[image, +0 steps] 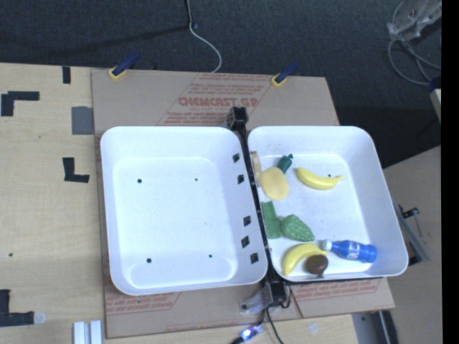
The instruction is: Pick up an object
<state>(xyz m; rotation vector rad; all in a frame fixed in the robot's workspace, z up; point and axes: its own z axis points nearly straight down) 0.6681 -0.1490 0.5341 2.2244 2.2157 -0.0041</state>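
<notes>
The objects to pick from all lie in the right bin (373, 163), 7 or so in a loose cluster toward its left and near sides. A yellow lemon-like fruit (274, 183) sits against the divider side, with a small dark green piece (285, 163) touching its upper edge. Just to its right lies 1 banana (318, 179), apart from the rest. Below the lemon, a flat green strip (270, 219) rests beside a textured green item (296, 228), possibly a leaf or a vegetable; the view is too coarse to tell. At the near edge a second banana (297, 256) curves around a small brown round thing (316, 265), which touches the white cap end of a blue bottle (353, 250) lying on its side.

Whether the gripper is spread or pressed together cannot be told.

The left bin (115, 192) shows 4 dark dots on its floor. Both bins rest on a cardboard sheet (208, 99) with red print, held by 2 clamps (123, 65) at its far corners.
</notes>
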